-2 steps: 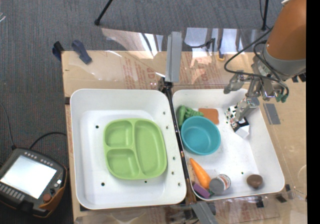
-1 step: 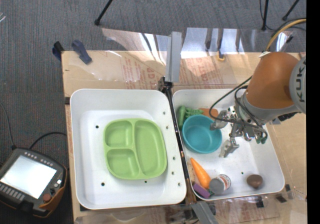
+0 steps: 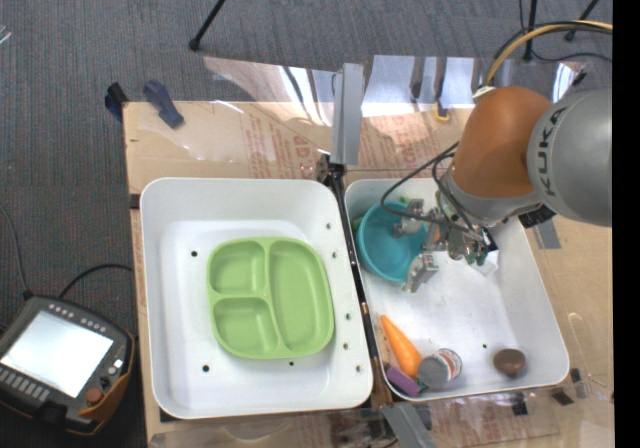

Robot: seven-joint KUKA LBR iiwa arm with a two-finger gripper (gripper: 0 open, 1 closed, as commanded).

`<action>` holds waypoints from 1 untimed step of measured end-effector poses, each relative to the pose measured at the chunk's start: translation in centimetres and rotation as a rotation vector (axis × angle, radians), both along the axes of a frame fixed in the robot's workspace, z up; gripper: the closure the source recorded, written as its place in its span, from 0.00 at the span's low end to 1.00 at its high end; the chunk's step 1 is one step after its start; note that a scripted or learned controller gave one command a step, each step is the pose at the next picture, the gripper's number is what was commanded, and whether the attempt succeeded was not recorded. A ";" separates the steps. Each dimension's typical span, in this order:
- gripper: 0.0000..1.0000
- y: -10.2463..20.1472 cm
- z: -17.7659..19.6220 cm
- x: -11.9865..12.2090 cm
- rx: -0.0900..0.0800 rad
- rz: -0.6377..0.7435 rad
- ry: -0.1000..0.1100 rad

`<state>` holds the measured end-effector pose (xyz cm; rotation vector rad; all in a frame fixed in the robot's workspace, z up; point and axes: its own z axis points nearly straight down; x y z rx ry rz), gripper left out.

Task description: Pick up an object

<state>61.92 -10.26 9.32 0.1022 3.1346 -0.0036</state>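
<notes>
While the gripper hangs over the right bin beside a teal bowl, its fingers' state cannot be told.

A: Two shallow white plastic bins — smooth, slight sheen. Green divided plastic tray looks matt.

B: Teal plastic bowl glossy; orange carrot-shaped toy smooth plastic. Orange arm band — satin finish. Grey carpet floor rough, ribbed.

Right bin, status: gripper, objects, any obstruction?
Gripper low over teal bowl, grasp unclear. Carrot, can, brown ball loose along near wall. Green tray in left bin.
</notes>
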 end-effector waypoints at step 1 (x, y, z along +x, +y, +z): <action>0.00 -0.6 -0.2 1.1 0.002 -0.005 0.014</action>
